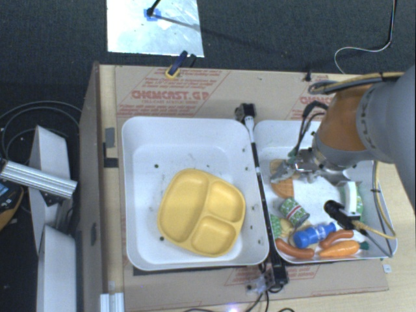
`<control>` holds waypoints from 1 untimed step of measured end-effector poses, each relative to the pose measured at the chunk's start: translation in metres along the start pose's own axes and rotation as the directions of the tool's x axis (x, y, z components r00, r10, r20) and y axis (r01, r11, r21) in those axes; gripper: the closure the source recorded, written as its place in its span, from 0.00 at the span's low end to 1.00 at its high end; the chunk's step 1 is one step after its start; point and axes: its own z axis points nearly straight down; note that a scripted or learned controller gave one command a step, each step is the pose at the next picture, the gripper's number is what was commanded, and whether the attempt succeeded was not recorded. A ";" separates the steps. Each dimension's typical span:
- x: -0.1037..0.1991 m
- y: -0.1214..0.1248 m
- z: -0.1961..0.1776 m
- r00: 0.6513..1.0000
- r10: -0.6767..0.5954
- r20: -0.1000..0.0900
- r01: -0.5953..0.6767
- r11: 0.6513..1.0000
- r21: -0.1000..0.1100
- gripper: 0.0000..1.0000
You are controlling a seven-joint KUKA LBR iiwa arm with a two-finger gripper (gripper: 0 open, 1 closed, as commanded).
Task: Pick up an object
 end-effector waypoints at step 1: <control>0.006 -0.005 -0.001 1.000 0.002 0.004 -0.002 1.000 -0.006 0.00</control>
